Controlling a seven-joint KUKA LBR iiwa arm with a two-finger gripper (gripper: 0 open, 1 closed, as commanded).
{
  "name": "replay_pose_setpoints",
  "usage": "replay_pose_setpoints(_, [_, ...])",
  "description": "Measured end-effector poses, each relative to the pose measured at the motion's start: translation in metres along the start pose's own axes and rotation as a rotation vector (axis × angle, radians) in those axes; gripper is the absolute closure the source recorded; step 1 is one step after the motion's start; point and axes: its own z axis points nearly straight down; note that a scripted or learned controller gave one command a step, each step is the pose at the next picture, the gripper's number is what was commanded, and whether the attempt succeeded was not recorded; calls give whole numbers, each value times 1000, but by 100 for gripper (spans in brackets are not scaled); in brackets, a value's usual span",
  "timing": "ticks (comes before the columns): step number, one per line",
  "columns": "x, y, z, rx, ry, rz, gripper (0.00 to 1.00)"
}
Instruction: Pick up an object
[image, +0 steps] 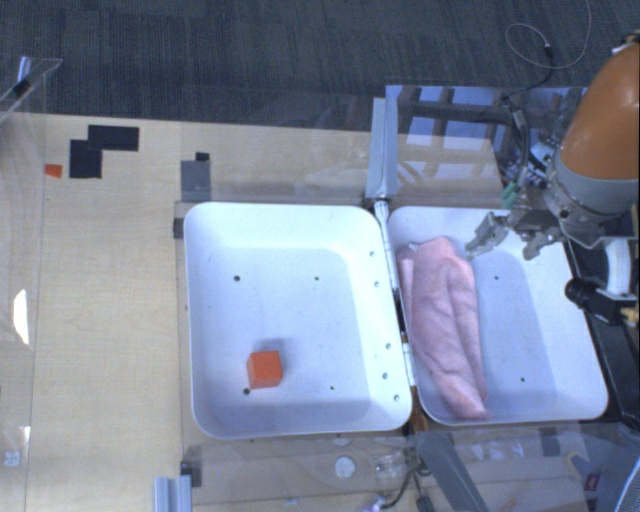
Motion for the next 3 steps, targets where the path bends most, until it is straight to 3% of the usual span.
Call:
replay_pose_setpoints(1, [-26, 17, 82, 0, -1, -89, 0])
replay_pose_setpoints(2, [-20, 29, 176, -11, -2, -185, 0])
replay_pose_setpoints(3, [-25, -23, 175, -11, -3, -194, 0])
